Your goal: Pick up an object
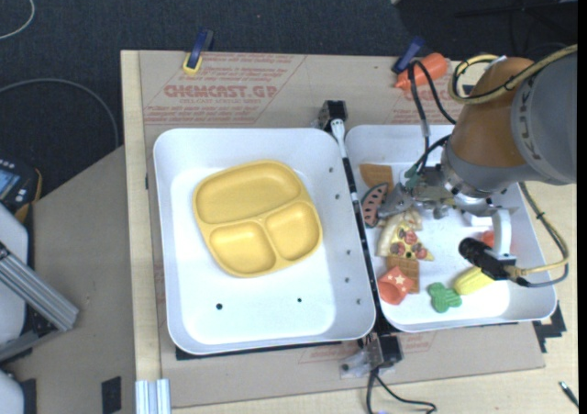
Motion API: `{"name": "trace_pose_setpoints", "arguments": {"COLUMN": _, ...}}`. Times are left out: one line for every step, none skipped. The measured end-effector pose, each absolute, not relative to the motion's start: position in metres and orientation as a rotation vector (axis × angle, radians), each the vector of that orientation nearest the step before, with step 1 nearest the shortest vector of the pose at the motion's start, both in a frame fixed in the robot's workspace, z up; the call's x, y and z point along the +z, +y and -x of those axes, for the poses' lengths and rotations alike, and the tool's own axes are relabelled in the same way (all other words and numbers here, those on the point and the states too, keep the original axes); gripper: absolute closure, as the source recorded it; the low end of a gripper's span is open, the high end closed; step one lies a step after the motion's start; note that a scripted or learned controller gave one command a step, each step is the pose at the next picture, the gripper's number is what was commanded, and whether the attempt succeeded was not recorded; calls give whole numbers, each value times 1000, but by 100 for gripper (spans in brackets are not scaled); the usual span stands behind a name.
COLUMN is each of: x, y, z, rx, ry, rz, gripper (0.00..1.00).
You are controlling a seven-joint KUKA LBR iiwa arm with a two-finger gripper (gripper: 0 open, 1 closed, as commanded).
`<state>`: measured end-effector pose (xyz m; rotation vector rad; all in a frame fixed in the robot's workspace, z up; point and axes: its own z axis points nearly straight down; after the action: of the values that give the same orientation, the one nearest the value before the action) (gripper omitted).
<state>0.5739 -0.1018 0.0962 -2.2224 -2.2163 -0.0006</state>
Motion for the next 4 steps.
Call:
{"name": "trace_pose_setpoints", "arguments": {"x": 91, "y": -101, "z": -578, "rx": -9, "ry": -2222, "rz": 2223, "gripper": 0}}
{"name": "trace_pose_setpoints", "arguments": {"x": 103, "y": -100, "z": -580, "rx": -20, "ry": -2227, "rz": 2225, "gripper": 100}}
{"name": "trace_pose_setpoints", "arguments": {"x": 166, "y": -98, "z": -577, "rx": -6, "ry": -2227, "rz": 2224, "gripper": 100}}
{"name": "trace_pose_setpoints", "arguments": {"x": 220, "y": -98, "z": -579, "rx": -7, "ry": -2227, "rz": 2225, "gripper": 100}}
